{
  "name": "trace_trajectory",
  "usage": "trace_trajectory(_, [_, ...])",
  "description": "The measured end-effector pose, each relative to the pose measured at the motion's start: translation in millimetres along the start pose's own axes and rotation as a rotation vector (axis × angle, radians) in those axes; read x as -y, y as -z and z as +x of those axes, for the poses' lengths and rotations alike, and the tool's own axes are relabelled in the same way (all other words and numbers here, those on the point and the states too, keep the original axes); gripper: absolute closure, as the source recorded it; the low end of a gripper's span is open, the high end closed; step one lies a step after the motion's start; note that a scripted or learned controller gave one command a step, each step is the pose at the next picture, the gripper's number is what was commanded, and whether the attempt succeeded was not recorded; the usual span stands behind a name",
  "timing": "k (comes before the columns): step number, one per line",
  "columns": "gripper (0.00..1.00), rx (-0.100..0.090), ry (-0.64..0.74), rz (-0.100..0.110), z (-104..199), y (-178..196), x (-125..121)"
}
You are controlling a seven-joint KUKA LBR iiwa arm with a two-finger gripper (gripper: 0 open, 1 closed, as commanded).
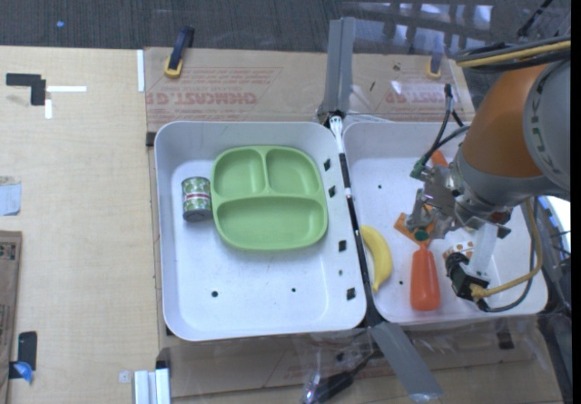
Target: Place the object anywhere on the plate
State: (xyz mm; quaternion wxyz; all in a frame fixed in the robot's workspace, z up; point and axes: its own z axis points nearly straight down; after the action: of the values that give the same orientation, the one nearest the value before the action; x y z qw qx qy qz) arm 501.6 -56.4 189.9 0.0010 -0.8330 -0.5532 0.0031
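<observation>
Cardboard (218,84) print mirrored, unreadable; can (195,198) label illegible; claw (425,222) state unclear.

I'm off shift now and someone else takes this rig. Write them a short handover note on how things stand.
Gripper: low in the right bin, over its middle; whether the fingers are open or shut cannot be told from here, and nothing can be seen held.
Plate: green, three compartments, in the left bin, nothing on it. A small can lies just left of it.
Right bin: banana by the left wall, carrot next to it, just below the gripper.
Done: nothing placed yet.
Left: grasp an object, carry it to the left bin and set it anywhere on the plate.
</observation>
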Motion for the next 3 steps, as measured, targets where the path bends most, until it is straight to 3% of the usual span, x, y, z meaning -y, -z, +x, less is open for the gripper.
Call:
trace_trajectory(1, [1.00, 0.000, 0.119, -0.002, 69, 0, -6])
trace_trajectory(2, [1.00, 0.000, 0.146, -0.002, 149, 1, 2])
trace_trajectory(3, [1.00, 0.000, 0.080, -0.003, 164, 52, 5])
